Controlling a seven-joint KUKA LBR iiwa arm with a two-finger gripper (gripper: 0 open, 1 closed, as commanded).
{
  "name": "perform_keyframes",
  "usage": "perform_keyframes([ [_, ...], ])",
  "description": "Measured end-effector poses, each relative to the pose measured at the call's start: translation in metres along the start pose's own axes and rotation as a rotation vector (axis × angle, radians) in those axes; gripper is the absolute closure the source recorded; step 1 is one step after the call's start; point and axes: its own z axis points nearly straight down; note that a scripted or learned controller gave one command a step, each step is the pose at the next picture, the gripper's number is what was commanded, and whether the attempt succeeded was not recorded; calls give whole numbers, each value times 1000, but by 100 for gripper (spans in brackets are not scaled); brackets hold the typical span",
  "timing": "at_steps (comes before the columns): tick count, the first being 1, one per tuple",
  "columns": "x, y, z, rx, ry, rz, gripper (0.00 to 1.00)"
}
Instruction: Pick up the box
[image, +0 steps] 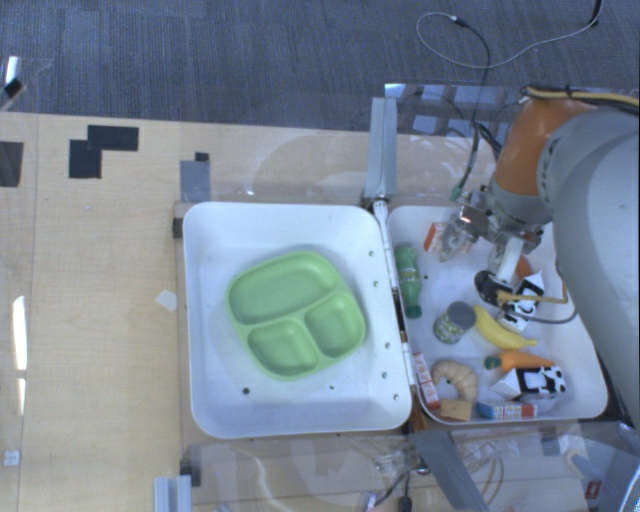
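The gripper (455, 241) hangs low over the far left part of the right bin (596, 398). A small orange and white box (432, 237) stands just to its left, against the bin's far wall, very close to the gripper. I cannot tell whether they touch. A black and white patterned box (537, 382) lies in the same bin's near right corner, well away from the gripper.
The right bin also holds a green bottle (406, 272), a round can (455, 322), a banana (499, 328), a carrot (521, 360), a pastry (458, 376) and small packets along the near wall. The left bin (205, 300) holds a green divided tray (296, 313).
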Motion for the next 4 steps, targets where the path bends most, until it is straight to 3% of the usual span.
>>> perform_keyframes([
  [2, 1, 1, 1, 11, 12, 71, 0],
  [3, 7, -3, 1, 4, 4, 97, 0],
  [4, 2, 1, 1, 27, 22, 228, 0],
])
